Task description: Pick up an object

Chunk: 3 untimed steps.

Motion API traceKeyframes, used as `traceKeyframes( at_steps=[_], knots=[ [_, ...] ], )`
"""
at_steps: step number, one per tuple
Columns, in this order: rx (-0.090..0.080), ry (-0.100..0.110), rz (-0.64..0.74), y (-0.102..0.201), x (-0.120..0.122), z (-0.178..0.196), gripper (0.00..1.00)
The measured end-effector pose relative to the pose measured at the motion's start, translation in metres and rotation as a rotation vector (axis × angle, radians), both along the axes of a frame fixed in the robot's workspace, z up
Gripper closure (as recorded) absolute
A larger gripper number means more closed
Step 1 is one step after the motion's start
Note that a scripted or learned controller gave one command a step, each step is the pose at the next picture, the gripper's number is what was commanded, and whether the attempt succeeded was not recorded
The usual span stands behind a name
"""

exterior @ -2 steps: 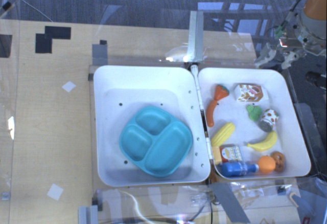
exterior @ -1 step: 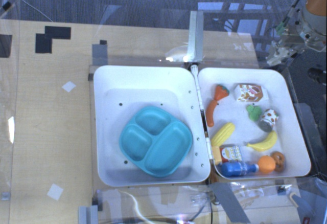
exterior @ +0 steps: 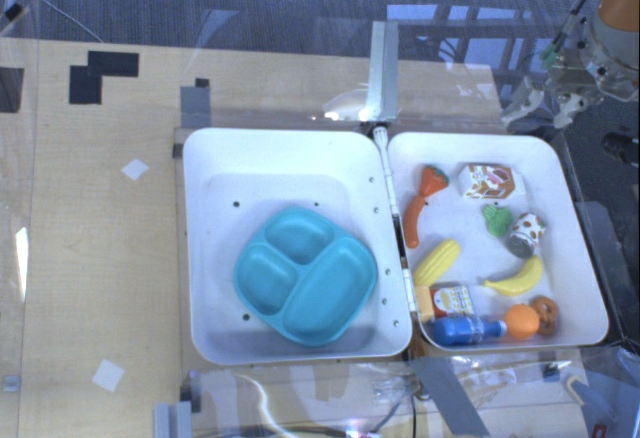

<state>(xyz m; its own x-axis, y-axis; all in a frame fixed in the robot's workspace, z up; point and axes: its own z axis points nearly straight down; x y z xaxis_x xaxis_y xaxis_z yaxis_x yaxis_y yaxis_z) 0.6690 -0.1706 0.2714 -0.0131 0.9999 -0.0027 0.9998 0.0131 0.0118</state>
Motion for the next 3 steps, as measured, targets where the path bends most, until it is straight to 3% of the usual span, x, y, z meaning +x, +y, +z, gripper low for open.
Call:
traceKeyframes(
  at_steps=[1,2,3],
  knots=[
    [0.005,0.007,-0.23,0.065,0.001,-0.089,0.0],
    [0.006,0.007,-0.269,0.113,0.001,-0.085,0.0],
    [0.004,0.007,-0.206,0.055,-0.015,-0.134,0.0]
  ],
)
